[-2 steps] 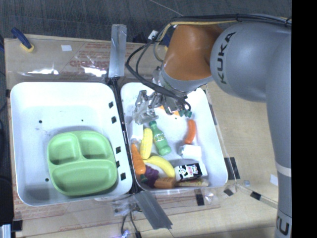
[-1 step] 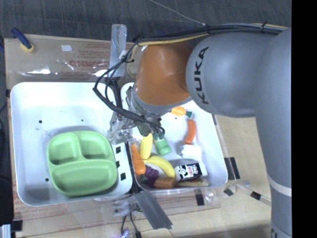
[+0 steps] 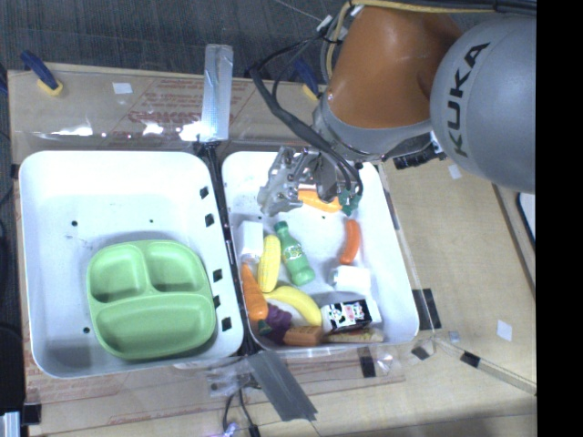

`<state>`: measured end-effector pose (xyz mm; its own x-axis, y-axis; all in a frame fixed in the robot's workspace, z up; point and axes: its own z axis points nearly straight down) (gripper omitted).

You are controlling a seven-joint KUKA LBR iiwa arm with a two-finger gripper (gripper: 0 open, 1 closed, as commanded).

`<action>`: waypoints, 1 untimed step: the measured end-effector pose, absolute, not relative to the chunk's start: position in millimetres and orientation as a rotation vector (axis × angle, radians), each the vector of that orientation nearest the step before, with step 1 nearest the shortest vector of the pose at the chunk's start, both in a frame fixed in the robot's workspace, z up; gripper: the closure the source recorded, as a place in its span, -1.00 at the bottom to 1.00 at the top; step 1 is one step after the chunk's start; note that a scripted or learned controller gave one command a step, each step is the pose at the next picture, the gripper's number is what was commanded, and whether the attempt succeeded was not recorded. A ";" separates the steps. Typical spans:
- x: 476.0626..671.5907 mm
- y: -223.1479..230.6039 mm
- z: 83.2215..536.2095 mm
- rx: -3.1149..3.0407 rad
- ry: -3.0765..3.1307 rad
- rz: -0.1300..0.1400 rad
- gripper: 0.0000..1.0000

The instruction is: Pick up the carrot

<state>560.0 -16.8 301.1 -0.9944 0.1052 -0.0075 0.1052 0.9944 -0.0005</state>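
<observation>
Desk carried two white bins; the right bin (image 3: 401, 285) was crowded. Carrot (image 3: 253, 297) lay at its 8 o'clock edge, touching a banana (image 3: 297, 302). Gripper (image 3: 305, 185) hung at 12 o'clock, far off; a neighbour could be snatched instead. Jaws' spread: cannot tell, wrist and cables hid them.

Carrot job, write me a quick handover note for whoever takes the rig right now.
Gripper: low over the back of the right bin, above an orange piece; whether it is open or shut cannot be told, and nothing can be seen held in it.
Carrot: lying along the right bin's left wall, beside the corn and banana, apart from the gripper.
Left bin: holds the green plate.
Done: no pick visible.
Left: move to the carrot, grasp it, lift it.
</observation>
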 end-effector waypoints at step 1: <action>533.7 -86.7 281.4 0.469 3.106 -0.003 1.00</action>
<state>533.7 -86.7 281.4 -0.9554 0.2954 -0.0010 0.2955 0.9554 -0.0015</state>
